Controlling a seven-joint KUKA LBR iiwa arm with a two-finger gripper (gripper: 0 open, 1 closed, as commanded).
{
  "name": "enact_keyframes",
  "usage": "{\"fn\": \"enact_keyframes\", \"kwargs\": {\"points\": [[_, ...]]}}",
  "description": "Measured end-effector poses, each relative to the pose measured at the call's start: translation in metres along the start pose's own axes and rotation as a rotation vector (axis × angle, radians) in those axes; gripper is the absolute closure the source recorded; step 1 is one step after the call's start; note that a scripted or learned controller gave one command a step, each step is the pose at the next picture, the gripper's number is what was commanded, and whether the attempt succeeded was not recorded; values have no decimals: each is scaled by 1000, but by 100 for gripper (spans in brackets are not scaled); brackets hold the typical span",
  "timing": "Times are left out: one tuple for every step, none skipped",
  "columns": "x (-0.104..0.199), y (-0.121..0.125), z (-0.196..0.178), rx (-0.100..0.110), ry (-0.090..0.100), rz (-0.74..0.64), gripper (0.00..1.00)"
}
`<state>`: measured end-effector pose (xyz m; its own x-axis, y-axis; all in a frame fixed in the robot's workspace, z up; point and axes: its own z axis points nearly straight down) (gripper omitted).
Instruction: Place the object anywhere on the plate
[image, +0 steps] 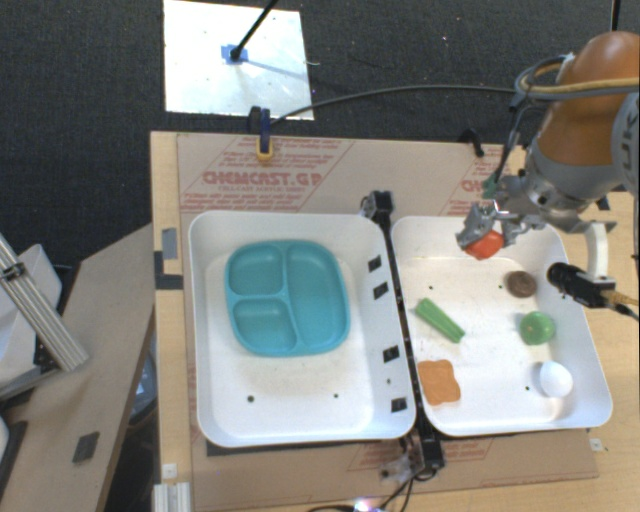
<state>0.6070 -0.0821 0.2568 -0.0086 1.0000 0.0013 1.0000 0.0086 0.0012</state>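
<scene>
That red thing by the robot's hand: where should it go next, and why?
Probably lift and carry it leftward. The gripper seems to have the red object at its tip over the right bin, while the teal divided plate lies in the left bin.
</scene>
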Motion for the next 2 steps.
{"fn": "enact_keyframes", "kwargs": {"points": [[57, -7, 18, 0, 1, -1, 100], [113, -8, 13, 0, 1, -2, 100]]}}
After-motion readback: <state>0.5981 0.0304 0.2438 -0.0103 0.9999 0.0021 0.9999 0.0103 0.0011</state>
